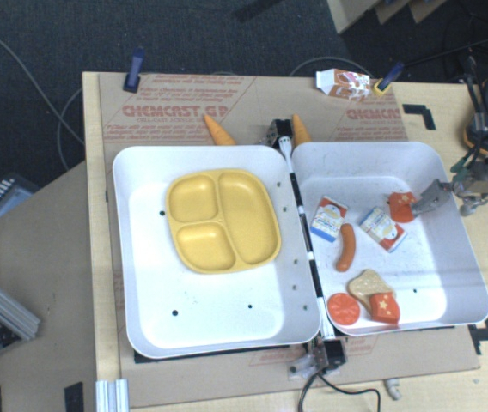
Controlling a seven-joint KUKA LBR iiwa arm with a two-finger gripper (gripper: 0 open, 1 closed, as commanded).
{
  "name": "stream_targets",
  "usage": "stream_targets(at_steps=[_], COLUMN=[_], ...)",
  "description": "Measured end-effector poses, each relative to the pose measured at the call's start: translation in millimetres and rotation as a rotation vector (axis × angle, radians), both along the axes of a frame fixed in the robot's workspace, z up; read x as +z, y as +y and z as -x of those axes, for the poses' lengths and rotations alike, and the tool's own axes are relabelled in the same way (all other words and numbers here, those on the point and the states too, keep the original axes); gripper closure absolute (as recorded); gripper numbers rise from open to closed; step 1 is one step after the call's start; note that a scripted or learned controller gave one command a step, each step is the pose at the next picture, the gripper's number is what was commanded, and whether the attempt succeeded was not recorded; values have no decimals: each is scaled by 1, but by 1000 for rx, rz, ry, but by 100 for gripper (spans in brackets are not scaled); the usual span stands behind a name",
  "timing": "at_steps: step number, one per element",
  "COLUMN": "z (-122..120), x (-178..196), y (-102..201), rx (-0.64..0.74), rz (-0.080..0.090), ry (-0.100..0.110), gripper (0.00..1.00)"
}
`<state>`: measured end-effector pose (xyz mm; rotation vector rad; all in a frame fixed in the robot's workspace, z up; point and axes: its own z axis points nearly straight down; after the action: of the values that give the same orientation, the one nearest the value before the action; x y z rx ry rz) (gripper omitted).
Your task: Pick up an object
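Bench from the overhead camera: gripper (437, 195) at the right bin's far-right side, next to a red item.
I read the scene as follows. The tan bench (98, 230) carries printed cardboard (175, 110) under two white bins; dark carpet (55, 24) lies beyond it, with cables trailing across. The left bin (141, 316) holds a yellow divided plate (223, 220). The right bin (459, 273) holds two small cartons (328, 218), a sausage (345, 247), a tomato slice (344, 309), a bread piece (366, 283) and a red block (385, 307). The red item (401, 206) sits at the gripper tip, touching or nearly so; I cannot tell whether the gripper has it, nor whether it is spread or closed. A small carton (344, 82) lies on the bench beyond the bins.
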<state>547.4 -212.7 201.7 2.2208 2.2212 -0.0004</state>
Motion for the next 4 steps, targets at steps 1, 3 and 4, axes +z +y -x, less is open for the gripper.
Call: stream_targets(at_steps=[1, 3, 4], z=[-24, 35, 69], x=[-106, -118, -117], y=[54, 110, 103], rx=[1, -1, -1], rz=[-2, -1, -2], ry=[3, 3, 2], gripper=[0, 0, 0])
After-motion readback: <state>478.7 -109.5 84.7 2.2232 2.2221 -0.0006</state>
